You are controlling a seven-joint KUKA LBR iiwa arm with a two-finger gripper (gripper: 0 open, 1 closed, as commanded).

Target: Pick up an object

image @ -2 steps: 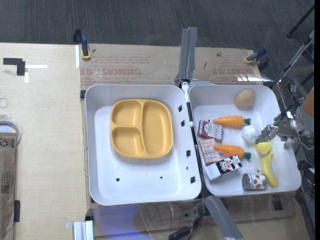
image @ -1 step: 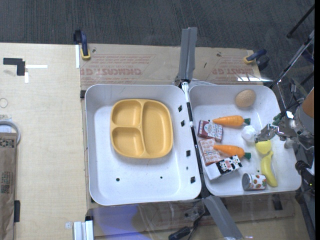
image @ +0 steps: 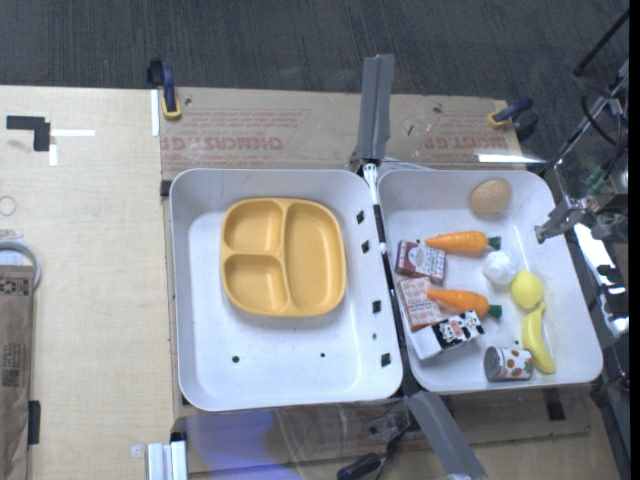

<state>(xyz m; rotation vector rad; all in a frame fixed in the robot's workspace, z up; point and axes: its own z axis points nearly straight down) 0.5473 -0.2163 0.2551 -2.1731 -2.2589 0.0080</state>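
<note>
The right bin (image: 580, 298) holds several small items: a tan potato (image: 490, 197), two orange carrots (image: 458, 241) (image: 460, 300), a white ball (image: 498, 265), a yellow lemon (image: 527, 289), a banana (image: 538, 340), a small can (image: 508, 364), a red carton (image: 421, 260), a pink packet (image: 418, 303) and a black-and-white cow carton (image: 448, 333). My gripper (image: 565, 223) hangs at the right bin's right rim, level with the upper carrot and apart from every item. Nothing is seen in it.
The left bin (image: 200, 348) holds a yellow divided plate (image: 284, 257). A grey post (image: 375, 108) rises behind the seam between the bins. Cardboard lies under the bins, with clamps at its back corners. A brown bag (image: 15, 328) lies at the far left.
</note>
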